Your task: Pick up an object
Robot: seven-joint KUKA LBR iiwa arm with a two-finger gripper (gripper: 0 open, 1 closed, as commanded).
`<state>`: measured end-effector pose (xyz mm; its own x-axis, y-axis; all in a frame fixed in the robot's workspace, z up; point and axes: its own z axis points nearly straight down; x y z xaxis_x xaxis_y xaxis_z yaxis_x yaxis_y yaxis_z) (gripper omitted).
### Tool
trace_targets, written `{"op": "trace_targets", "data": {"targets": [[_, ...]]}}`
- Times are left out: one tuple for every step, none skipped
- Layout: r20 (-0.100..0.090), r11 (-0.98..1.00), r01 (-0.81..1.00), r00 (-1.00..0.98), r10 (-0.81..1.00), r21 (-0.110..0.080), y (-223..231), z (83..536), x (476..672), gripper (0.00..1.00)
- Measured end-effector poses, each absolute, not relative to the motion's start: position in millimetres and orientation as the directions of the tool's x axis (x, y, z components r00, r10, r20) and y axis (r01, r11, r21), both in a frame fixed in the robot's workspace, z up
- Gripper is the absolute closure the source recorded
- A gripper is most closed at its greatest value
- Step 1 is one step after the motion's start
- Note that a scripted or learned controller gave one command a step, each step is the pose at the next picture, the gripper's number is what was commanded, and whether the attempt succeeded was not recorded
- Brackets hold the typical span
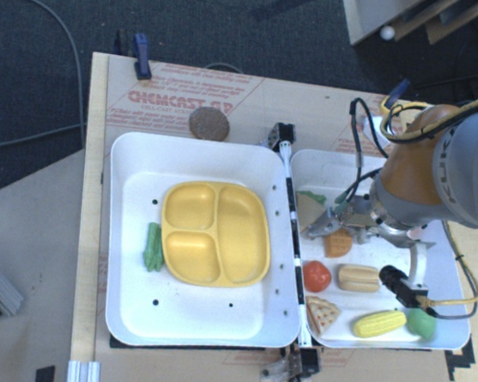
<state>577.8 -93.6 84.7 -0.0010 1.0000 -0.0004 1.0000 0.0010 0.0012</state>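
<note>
The right bin (pixel 460 256) holds several toy foods: an orange piece (pixel 338 243), a red tomato (pixel 317 276), a tan bun (pixel 358 278), a triangular pizza slice (pixel 322 313), a yellow corn cob (pixel 380 322), a green piece (pixel 421 324) and a flat green leaf (pixel 310 202). My gripper (pixel 339 227) reaches in from the right and hangs low over the orange piece, touching or nearly touching its top. Whether it holds that piece is unclear from this angle.
The left bin (pixel 132 216) bears a yellow divided plate (pixel 215 231) with a green pea pod (pixel 154 247) beside its left edge. A brown disc (pixel 209 124) lies on the cardboard behind the bins. The divider rail (pixel 290 235) runs between the bins.
</note>
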Motion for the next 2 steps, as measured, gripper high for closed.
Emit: {"op": "trace_targets", "data": {"targets": [[-0.001,0.002,1.0,-0.002,1.0,0.003,-93.3,94.5,578.1,1.0],[0.001,0.001,1.0,-0.001,1.0,0.001,-19.2,184.9,576.4,1.0]]}}
